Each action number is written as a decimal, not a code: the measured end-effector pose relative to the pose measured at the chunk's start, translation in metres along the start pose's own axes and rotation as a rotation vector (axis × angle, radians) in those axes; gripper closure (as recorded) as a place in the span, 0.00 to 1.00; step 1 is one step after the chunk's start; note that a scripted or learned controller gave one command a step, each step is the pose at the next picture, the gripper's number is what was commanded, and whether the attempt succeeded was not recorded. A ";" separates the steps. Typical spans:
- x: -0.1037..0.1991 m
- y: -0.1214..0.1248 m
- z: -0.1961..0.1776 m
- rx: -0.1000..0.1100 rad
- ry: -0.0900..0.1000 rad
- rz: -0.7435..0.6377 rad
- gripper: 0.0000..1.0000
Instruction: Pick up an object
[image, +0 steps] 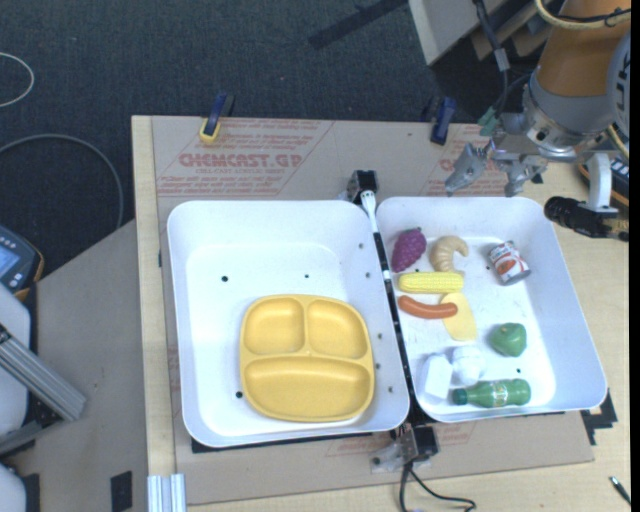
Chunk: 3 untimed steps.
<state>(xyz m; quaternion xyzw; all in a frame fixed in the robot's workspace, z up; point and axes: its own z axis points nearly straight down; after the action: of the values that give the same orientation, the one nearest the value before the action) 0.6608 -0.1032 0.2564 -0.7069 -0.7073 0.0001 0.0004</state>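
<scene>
My gripper (490, 178) hangs above the far rim of the right bin (575, 310), open, with nothing between its fingers. Below it in that bin lie a purple grape bunch (408, 248), a croissant (450, 250), a small red-and-white can (508, 262), a corn cob (432, 283), a hot dog (428, 308), a yellow cheese slice (461, 323), a green pepper (508, 339), white pieces (443, 371) and a green bottle (492, 393) on its side.
The left bin (200, 260) holds a yellow divided plate (306, 356). Clamps, one yellow (212, 120) and one blue (440, 118), sit on the board's far edge. A black part (362, 184) stands between the bins at the back.
</scene>
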 end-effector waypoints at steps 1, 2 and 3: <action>-0.011 0.007 -0.170 -0.023 -0.006 -0.001 0.00; -0.056 0.004 -0.289 -0.019 -0.008 0.005 0.00; -0.053 0.006 -0.291 -0.009 -0.005 0.000 1.00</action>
<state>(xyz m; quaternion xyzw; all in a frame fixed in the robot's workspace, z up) 0.6669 -0.1562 0.5475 -0.7068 -0.7074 -0.0010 -0.0045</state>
